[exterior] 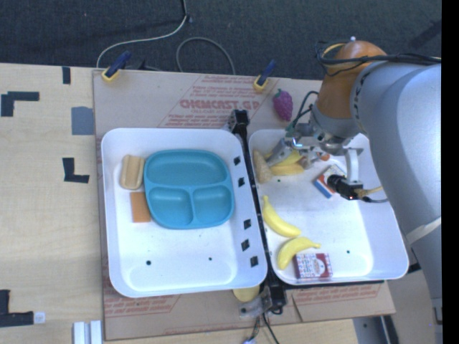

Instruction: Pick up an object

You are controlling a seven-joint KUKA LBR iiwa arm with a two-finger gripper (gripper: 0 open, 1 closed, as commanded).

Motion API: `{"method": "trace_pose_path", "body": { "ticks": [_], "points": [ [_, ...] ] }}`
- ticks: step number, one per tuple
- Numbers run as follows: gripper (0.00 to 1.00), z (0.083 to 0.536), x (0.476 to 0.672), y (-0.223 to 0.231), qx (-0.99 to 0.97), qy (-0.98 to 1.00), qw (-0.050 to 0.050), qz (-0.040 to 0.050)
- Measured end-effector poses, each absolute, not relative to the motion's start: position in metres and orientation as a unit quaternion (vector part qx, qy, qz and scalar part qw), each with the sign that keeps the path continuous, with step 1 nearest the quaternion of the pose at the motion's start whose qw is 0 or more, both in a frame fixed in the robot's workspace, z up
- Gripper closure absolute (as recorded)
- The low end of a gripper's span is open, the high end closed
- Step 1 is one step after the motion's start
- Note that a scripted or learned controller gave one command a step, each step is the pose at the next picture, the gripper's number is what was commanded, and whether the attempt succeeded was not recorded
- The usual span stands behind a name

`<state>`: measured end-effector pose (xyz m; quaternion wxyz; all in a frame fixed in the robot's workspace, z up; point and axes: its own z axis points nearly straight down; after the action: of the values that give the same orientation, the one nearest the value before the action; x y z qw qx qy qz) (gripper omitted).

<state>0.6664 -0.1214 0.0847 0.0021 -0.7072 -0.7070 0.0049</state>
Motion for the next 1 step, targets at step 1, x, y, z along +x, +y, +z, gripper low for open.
{"method": "trace_pose_path", "body": {
  "ticks": [1],
  "points": [
    [0.0, 0.0848, 0.6669, -0.1448, -0.707, -0.707, 0.007, 0.0022]
  ]
}}
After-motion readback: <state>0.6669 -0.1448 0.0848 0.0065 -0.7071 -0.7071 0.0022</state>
